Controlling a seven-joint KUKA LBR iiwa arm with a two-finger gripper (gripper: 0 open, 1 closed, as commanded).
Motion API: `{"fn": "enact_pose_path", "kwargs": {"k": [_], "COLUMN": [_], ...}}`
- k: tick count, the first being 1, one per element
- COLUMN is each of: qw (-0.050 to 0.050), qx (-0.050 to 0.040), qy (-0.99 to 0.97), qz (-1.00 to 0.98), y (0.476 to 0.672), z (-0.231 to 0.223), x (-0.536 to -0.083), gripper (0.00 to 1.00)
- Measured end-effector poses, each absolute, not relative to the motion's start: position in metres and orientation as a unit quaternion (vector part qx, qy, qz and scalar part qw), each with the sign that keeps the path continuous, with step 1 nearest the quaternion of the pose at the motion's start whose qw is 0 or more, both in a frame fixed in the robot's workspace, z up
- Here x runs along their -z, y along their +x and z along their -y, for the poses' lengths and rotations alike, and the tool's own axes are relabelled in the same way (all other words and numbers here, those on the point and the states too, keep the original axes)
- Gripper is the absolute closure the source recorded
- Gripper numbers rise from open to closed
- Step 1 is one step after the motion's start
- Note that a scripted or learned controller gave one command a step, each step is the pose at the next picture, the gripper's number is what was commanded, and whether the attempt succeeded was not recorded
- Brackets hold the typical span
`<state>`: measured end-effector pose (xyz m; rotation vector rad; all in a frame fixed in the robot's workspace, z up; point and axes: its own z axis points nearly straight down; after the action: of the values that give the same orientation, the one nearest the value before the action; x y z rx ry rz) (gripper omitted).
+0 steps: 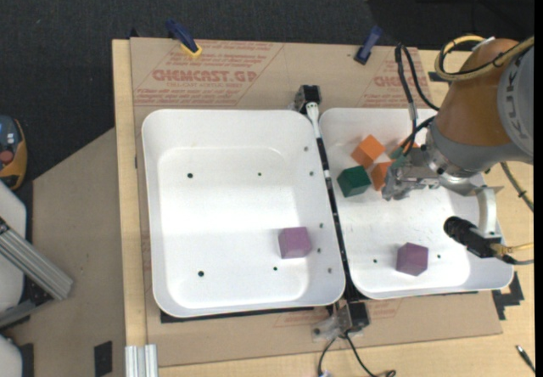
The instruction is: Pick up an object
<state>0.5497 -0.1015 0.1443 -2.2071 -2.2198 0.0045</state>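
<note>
The pincer (397, 183) hung low over the right bin (441, 282), a cluster of dull metal parts at the end of the arm (475, 116), whose orange band curved smoothly above the wrist. Whether the pincer was apart or together, I could not tell; the angle and the blur hid that. Nothing could be seen clamped in it.

Just to the pincer's left, almost touching, sat an orange block (381, 172), partly tucked behind the metal. A second orange block (369, 150), matte and sharp-edged, lay just above and left of it, turned on a diagonal. Beside those, a little further left of the pincer, rested a dark green cube (354, 181), its faces flat and dull, near the bin's left wall.

Below the pincer and slightly right, well apart from it, a purple block (412, 259) with angled facets sat on the bin's smooth white floor. A black cylindrical fitting (465, 234) jutted from the arm to the lower right of the pincer.

Far to the pincer's left, across the black divider, lay the left bin (170, 222), a glossy white tray with rounded corners, and in it a second purple cube (294, 242) near its lower right. Both bins rested on a brown cardboard sheet (212, 70) with red printing, pinned by blue clamps (182, 36) at the top edge.
</note>
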Motion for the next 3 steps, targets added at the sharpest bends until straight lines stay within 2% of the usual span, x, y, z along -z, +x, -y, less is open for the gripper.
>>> {"fn": "enact_pose_path", "kwargs": {"k": [1, 2, 3], "qw": [0.002, -0.001, 0.011], "qx": [-0.0008, 0.0002, -0.0097], "qy": [-0.707, -0.707, -0.706], "qz": [0.708, 0.707, 0.708], "y": [0.573, 0.586, 0.63], "z": [0.094, 0.11, 0.105], "x": [-0.081, -0.085, -0.083], "gripper": [1.0, 1.0, 1.0]}}
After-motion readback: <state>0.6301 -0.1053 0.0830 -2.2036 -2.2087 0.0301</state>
